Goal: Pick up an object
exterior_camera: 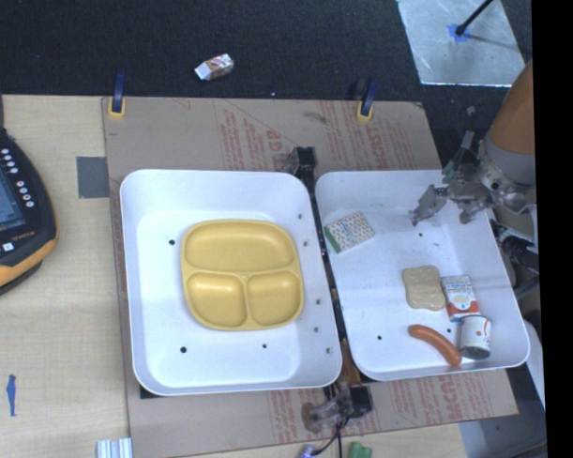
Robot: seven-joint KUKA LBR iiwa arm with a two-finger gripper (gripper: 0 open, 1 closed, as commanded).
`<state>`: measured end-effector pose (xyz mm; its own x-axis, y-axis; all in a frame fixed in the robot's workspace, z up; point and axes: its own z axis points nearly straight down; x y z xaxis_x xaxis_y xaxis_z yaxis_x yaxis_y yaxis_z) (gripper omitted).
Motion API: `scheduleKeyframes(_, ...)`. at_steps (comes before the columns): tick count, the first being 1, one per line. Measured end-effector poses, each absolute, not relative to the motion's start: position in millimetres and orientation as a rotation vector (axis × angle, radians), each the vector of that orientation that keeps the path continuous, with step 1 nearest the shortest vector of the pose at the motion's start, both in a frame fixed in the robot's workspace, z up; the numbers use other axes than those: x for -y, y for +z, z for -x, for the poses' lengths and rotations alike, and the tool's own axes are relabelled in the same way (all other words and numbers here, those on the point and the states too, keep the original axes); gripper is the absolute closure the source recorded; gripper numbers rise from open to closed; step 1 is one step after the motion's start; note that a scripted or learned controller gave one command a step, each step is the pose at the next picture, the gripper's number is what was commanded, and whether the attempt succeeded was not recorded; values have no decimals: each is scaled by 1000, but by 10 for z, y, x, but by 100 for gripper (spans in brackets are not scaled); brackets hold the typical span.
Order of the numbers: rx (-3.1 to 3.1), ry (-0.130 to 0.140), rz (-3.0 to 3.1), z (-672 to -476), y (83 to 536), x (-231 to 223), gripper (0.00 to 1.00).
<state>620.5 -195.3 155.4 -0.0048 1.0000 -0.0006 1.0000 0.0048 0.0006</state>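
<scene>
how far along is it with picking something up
Barely started. The tool sits over the right bin's upper right, with nothing visibly in it. The packet, biscuit, sausage and can all lie in the bin. Grasp and lift remain.

Red lettering ran in repeated strips across the brown cardboard sheet under the two bins, but it was too small and faint to read. The small carton and the can in the right bin carried printed labels in red and white, with no word legible. The green-and-white packet bore a pattern or print that could not be made out. The handheld controller's screen showed nothing readable.
</scene>
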Motion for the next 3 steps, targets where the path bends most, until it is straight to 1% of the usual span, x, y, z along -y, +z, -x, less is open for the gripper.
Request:
scheduleKeyframes(1, -2225, -3, -2220, -5383, 1939, 1750, 0)
scheduleKeyframes(2, -2230, -2, -2214, -5351, 925, 1340, 0)
scheduleKeyframes(3, -2230, -7, -2210, -5354, 1031, 1363, 100)
